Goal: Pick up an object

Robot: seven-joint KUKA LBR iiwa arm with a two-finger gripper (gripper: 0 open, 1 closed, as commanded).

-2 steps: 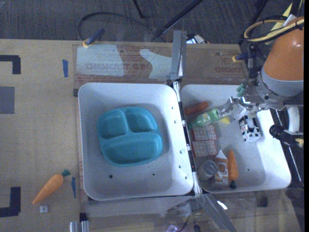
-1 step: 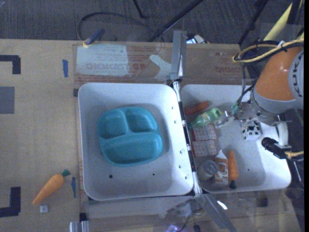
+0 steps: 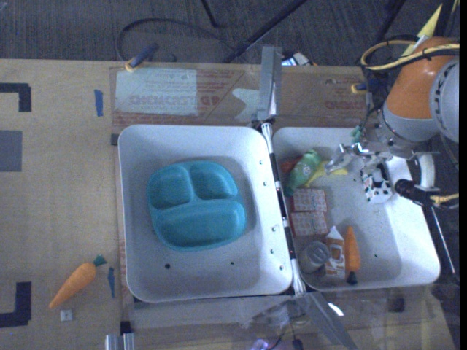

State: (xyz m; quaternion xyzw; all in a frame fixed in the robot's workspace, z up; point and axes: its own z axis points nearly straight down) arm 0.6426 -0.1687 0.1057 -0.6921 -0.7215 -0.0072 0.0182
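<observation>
The gripper [image 3: 365,168] hangs over the far part of the right bin [image 3: 408,261]; whether its fingers are apart or together I cannot tell. The nearest thing, a green packet [image 3: 306,169], lies just left of it, perhaps slanted.

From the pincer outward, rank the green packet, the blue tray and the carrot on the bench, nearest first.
Measured from the pincer:
1. Green packet, right bin, just to its left in the view.
2. Blue tray, in the left bin.
3. Carrot, on the bench beyond the left bin, lower left.
</observation>
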